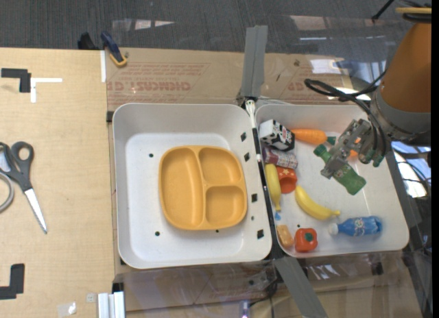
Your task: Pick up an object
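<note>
1. Nearest the camera, at the front of the right bin (pixel 401 241), a red tomato-shaped toy (pixel 306 239) sits beside an orange piece (pixel 285 236), with a blue bottle (pixel 358 226) lying on its side to their right.
2. Behind them, a yellow banana (pixel 314 204) lies at a slant near the bin's middle, and a second, narrower yellow piece (pixel 273 184) runs along the left wall next to a red cup-like item (pixel 287 181).
3. At the back of that bin, a black-and-white toy (pixel 276 133) lies touching an orange carrot (pixel 308 135).
4. The gripper (pixel 337 164) hangs over the right half of the bin, directly above a green bottle-like item (pixel 346 175); whether its fingers are apart or closed cannot be told from this angle, nor whether they touch the green item.
5. The grey arm, with its orange band (pixel 413 63), reaches in from the right.
6. The left bin (pixel 130 193) holds a yellow divided plate (pixel 203 187) lying flat near its middle.
7. On the wooden bench (pixel 55 173) to the left lies a pair of scissors (pixel 26 181), well apart from both bins.
</note>
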You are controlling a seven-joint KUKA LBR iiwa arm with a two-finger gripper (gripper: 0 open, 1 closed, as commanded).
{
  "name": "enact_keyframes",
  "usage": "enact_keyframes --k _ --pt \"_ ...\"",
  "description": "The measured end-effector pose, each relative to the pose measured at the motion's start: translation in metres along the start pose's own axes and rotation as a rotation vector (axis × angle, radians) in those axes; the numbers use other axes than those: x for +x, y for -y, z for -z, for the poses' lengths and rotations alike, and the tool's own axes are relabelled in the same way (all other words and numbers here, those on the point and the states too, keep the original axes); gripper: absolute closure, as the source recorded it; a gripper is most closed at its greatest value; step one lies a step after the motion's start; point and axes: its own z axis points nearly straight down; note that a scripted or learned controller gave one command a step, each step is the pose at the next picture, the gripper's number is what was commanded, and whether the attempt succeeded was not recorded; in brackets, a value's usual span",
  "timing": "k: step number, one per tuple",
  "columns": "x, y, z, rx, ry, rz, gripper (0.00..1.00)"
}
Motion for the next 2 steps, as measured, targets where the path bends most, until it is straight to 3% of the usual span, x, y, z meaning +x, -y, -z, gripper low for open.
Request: enact_keyframes --k 1,2 --pt "0.004 0.043 -0.129 0.001 -0.003 0.031 1.00" --pt "0.010 0.024 -0.162 -0.011 0.019 -0.156 1.00"
